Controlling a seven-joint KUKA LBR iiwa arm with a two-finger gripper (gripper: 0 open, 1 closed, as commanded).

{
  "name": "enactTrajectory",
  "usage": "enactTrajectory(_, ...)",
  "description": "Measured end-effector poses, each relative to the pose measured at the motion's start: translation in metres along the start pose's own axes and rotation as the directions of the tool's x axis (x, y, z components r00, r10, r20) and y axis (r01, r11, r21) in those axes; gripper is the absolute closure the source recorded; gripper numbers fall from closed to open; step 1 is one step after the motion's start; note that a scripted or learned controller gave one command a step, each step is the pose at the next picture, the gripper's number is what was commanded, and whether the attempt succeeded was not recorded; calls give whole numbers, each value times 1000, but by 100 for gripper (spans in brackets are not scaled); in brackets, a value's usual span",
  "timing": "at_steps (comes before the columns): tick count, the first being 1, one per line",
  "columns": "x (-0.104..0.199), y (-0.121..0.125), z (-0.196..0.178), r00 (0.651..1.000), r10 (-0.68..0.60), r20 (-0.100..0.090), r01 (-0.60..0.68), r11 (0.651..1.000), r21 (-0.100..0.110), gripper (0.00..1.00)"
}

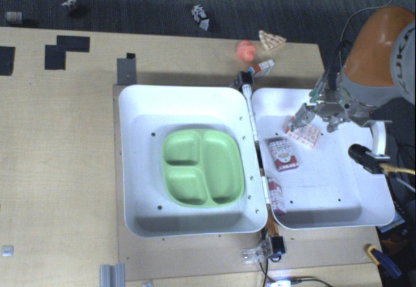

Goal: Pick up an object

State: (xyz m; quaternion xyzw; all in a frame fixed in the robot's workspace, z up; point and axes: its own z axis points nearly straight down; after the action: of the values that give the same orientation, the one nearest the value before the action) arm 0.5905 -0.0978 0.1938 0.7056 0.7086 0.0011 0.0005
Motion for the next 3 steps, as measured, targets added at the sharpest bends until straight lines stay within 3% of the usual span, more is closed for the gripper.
enactTrajectory(1,15,-55,107,1000,2,1,-2,1000,-4,0)
enactTrajectory(2,15,-53,95,1000,1,1,-1,1000,-11,100)
enactTrajectory(3,-47,35,1,1000,0,3,0,1000,-4,100)
